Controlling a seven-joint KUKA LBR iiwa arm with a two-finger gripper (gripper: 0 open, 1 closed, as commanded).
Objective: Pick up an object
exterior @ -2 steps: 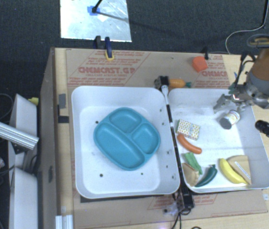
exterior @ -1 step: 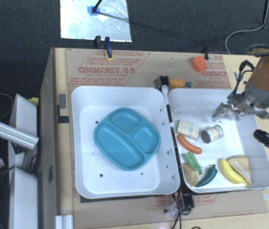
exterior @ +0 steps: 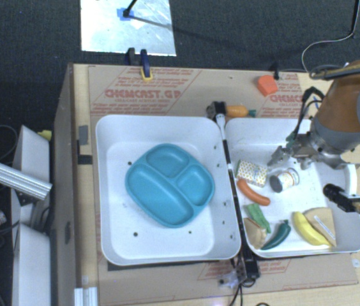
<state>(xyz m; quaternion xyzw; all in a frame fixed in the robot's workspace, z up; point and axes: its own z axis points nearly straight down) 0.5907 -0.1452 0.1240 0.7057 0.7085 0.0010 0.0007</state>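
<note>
A blue sectioned plate [exterior: 169, 184] lay in the left bin [exterior: 113, 234]. In the right bin [exterior: 357, 238] sat a patterned packet [exterior: 251, 171], an orange carrot [exterior: 254, 193], a green pepper [exterior: 277, 234], a small can [exterior: 284, 180] and a banana [exterior: 309, 229]. The gripper [exterior: 286, 156] hovered just above the can, holding nothing; whether it was apart or together could not be told.

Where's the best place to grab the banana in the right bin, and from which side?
Probably the middle of the banana, coming straight down, jaws closing across its narrow width. It lies flat and slanted near the right bin's front corner, with the green pepper close on its left.
</note>
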